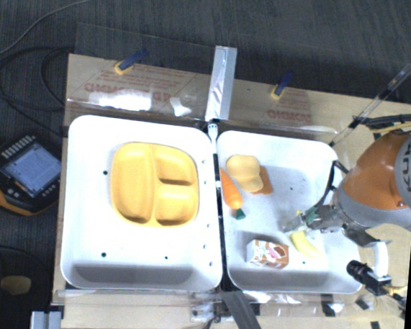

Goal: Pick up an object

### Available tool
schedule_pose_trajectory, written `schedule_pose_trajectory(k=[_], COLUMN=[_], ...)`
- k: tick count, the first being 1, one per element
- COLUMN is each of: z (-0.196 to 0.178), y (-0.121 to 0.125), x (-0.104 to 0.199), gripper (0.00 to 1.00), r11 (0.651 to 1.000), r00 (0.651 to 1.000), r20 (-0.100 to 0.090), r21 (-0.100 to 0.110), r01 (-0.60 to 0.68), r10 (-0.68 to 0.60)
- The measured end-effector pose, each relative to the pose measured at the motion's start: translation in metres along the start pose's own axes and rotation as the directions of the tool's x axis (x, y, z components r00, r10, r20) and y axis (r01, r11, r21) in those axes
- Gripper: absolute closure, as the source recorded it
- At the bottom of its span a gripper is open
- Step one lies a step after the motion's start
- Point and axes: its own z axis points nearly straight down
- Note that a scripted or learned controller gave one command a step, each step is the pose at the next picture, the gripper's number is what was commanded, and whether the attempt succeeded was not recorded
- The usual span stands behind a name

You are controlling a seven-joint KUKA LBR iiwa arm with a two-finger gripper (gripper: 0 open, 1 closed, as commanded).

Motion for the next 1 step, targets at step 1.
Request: schedule_pose_trajectory(k=[1], z=[-0.1176], y=[0.0000], x=[0.0724], gripper=[1.00], r11=[0.994], r00=[0.994], r20=[-0.008], r21=[0.016], r01=[0.112], r10=[-0.112])
